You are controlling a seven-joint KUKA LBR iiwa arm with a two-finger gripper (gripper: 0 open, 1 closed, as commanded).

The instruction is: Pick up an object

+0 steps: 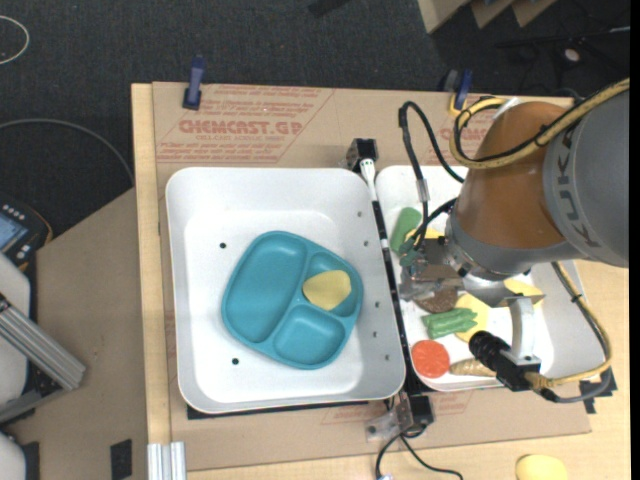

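My gripper is low in the right bin, near that bin's left wall, under the grey and orange arm. Toy food lies around it. A green piece is just above it, and a brown piece just below it, touching or nearly so. Farther down are a second green piece, a red round piece and a tan stick. Bits of yellow show by the wrist. The arm hides much of the bin.
The left bin bears a blue divided plate with a pale yellow piece in its right compartment. A black rail runs between the bins. Cables loop above and at the lower right of the arm.
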